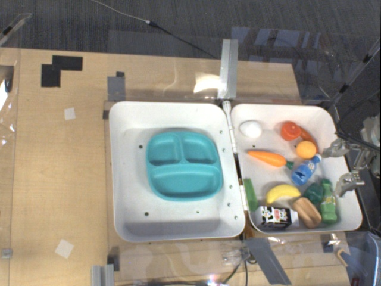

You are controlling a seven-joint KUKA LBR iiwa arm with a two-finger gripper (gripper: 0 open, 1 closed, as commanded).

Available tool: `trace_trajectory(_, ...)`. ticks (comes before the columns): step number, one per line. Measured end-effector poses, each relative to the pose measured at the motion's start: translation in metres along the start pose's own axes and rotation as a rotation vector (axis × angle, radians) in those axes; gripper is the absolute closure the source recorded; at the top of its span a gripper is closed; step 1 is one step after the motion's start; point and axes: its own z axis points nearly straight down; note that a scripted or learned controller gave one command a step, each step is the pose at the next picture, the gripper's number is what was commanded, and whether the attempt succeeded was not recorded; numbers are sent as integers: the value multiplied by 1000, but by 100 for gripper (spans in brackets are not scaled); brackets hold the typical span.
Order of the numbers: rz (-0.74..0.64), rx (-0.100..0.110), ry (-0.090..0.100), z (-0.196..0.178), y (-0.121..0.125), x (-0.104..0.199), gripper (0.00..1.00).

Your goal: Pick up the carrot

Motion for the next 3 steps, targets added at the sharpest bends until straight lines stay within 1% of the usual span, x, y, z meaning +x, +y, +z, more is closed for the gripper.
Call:
trace_trajectory(1, -289, -4, 5, 129, 20, -38, 0)
trace_trajectory(2, -190, 1, -6, 169, -8, -109, 0)
trace_trajectory(3, -53, -1, -7, 168, 59, -82, 0)
